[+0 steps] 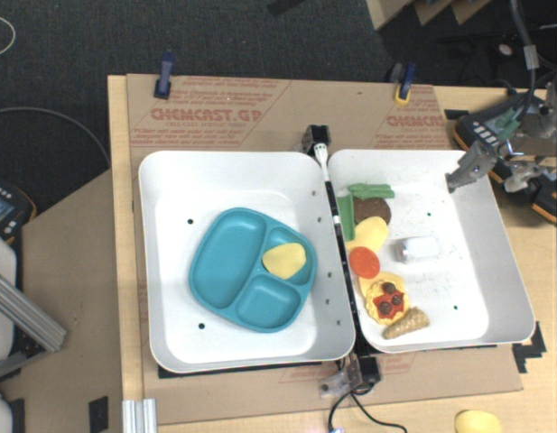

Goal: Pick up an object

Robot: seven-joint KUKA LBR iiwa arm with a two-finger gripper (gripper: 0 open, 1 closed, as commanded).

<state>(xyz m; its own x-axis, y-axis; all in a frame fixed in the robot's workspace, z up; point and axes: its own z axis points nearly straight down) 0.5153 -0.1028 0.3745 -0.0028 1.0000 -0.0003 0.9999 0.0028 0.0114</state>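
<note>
My gripper (460, 177) sits at the upper right rim of the right bin (495, 269), above and to the right of the objects. Whether my jaws are released or clenched cannot be determined from this angle; nothing is visible between them.

**Candidate objects.** All lie along the left wall of the right bin, packed in a column: a green strip (368, 191), a dark brown round piece (374, 210), a pale yellow piece (371, 234), an orange disc (365, 262), a pizza slice (387, 299) and a tan cone-shaped piece (406, 323). A small white block (421, 247) lies just beside the yellow piece, toward the bin centre. The left bin (170, 242) holds a teal divided plate (233, 269) with a yellow oval piece (283, 260) in one compartment.

**Failure risks.**
1. Clustering: the column items touch or overlap, so my jaws may catch two at once or wedge on a neighbour.
2. Wall proximity: the items hug the divider, so one jaw may strike the rim.
3. Low profile: the disc and pizza slice look flat, leaving little to grip.
4. Contrast: the white block blends with the white floor.

**Materials.** The objects appear to be smooth moulded plastic toy food with rounded forms that are likely to slip. The bins are glossy and shallow. The desk (260, 115) is covered with brown cardboard.
</note>
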